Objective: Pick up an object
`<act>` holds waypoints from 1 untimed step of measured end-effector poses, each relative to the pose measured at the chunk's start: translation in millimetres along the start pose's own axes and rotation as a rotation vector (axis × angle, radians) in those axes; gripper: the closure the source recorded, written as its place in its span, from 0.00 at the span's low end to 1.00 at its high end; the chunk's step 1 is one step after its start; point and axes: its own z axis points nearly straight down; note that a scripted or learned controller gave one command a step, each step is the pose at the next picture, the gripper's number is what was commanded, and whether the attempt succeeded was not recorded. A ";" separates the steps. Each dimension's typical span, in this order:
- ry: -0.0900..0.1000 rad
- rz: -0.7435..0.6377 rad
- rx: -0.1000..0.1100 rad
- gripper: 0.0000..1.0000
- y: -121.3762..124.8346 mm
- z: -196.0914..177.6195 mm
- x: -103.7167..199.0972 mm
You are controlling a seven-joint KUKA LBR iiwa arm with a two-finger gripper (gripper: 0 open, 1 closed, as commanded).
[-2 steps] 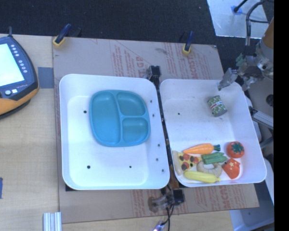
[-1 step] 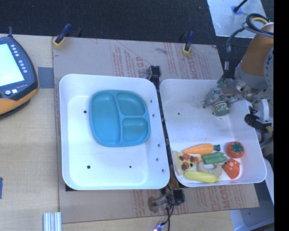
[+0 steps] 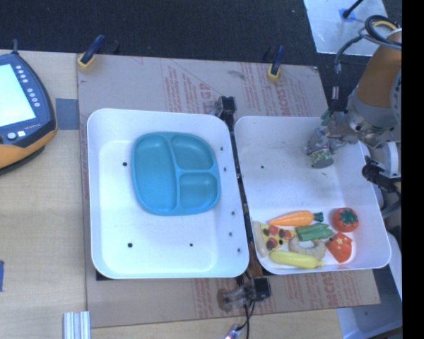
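Note:
My gripper (image 3: 320,152) hangs over the upper right part of the right bin (image 3: 283,182), its grey fingers pointing down with nothing visible between them. Toy food lies along that bin's front edge, well below the gripper: a carrot (image 3: 295,218), a green piece (image 3: 314,231), a tomato (image 3: 345,219), a strawberry (image 3: 339,246), a banana (image 3: 295,259) and a pizza slice (image 3: 267,237). The arm's orange band (image 3: 379,73) shows at the right edge.
The left bin (image 3: 106,189) holds a blue divided plate (image 3: 175,172). A tablet-like pendant (image 3: 13,108) lies at the far left on the bench. Clamps (image 3: 92,51) hold the cardboard sheet under the bins.

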 end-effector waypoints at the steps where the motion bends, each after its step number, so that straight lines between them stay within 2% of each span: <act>1: -0.001 0.009 -0.006 1.00 -64.9 -165.3 14.9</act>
